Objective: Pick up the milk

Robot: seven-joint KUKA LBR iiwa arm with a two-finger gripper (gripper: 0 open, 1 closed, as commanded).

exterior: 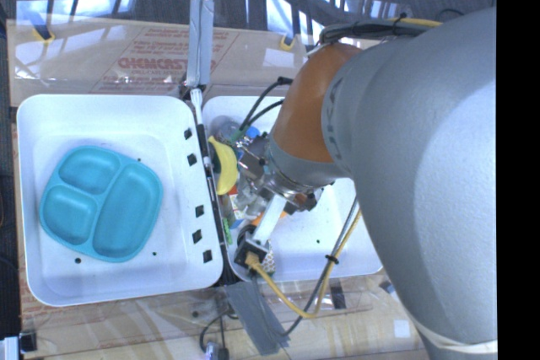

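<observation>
Gripper (pixel 245 202) low at right bin (pixel 337 261) left wall, beside yellow item (pixel 223 164); its state unclear; milk not identifiable, likely underneath arm (pixel 405 139).

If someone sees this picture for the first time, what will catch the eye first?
First, the big grey arm with its orange band, which covers most of the right bin. Next, the blue divided plate, alone in the left bin. A yellow object sits at the right bin's left wall, by the wrist.
</observation>
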